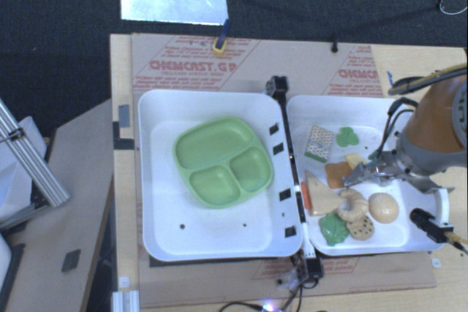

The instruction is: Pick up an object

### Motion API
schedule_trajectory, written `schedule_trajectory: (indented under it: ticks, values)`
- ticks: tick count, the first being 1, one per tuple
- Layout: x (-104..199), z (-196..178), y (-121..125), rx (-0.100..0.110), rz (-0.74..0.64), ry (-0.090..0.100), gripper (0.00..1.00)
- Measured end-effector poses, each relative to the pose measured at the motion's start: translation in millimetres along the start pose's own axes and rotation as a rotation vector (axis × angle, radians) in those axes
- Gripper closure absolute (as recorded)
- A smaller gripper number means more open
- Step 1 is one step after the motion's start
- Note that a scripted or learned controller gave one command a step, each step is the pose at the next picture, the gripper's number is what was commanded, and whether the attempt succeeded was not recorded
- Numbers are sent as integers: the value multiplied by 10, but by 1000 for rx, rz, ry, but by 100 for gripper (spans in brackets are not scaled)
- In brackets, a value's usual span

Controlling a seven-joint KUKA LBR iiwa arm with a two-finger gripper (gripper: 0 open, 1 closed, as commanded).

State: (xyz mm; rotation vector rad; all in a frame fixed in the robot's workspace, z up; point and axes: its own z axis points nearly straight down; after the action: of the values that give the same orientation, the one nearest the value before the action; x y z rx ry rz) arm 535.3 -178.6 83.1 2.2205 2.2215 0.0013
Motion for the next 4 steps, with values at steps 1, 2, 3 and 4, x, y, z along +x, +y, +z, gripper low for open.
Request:
schedule_trajectory:
  ticks: [1,2,3,4]
  values:
    - [-4,-139,21,-6,-1,-1,100]
    - [-21,-773,90,-7,-4,-3,100]
    - [-10,-1413,98,-5,-5,-2,100]
    - [-10,-1412,106,-2,-5,-1,100]
